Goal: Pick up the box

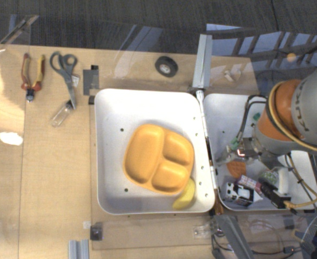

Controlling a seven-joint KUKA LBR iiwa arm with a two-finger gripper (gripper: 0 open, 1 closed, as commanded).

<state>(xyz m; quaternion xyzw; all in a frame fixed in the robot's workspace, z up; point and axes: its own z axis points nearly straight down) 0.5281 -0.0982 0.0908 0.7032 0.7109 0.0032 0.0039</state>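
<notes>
The box [238,192] is small, black and white, and lies near the front edge of the right bin [223,112]. A dark flat packet [250,181] with a pink stripe rests just behind it. My gripper [241,154] hangs low over the right bin, under the grey wrist with the orange band [277,117]. It is a little behind the box, close above an orange-brown object [235,169]. The wrist and cables hide how its fingertips stand, and nothing shows between them.
The left bin [115,107] holds a yellow divided plate [159,158] and a yellow banana-like piece [185,196] at its front right corner. Scissors [66,72], pliers [31,74] and a tape roll [166,66] lie on the bench behind the bins.
</notes>
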